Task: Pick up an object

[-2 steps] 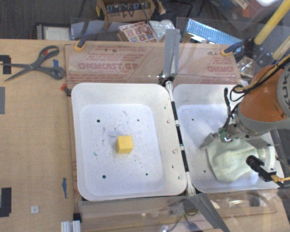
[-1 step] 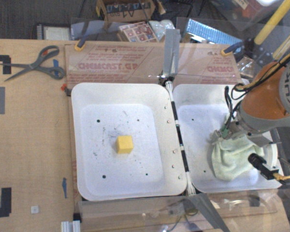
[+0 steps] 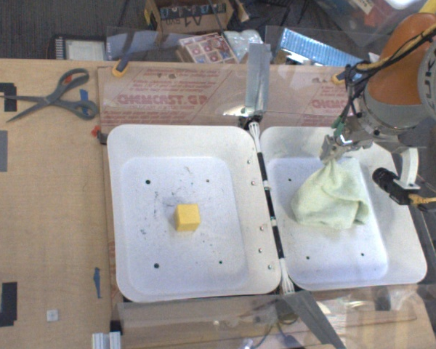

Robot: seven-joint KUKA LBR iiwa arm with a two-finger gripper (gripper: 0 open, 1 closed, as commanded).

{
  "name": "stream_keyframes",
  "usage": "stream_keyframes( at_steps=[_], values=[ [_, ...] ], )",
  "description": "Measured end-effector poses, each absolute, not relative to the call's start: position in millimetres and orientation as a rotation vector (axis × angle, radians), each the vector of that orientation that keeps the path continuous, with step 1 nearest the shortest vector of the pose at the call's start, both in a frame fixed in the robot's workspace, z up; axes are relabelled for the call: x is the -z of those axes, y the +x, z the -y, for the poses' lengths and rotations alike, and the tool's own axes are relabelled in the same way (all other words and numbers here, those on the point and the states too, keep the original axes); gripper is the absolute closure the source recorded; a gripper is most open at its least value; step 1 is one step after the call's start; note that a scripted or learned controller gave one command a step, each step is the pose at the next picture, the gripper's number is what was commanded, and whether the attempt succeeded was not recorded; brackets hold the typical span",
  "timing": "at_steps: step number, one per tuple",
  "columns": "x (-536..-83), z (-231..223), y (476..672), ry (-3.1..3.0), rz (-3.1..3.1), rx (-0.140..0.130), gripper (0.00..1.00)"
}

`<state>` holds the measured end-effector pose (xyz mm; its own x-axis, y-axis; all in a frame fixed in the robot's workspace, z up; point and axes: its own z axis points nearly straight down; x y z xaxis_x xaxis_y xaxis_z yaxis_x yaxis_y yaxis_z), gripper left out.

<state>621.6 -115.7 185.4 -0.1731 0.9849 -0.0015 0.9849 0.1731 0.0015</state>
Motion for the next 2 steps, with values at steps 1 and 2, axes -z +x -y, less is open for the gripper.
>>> stream_keyframes(
  at_steps=[1,2],
  values=[
    [-195.9,115.7,622.4,2.014,-2.402,-0.001,1.0],
    [-196.0,115.5,622.5,2.014,-2.403,-0.002,0.0]
  ],
)
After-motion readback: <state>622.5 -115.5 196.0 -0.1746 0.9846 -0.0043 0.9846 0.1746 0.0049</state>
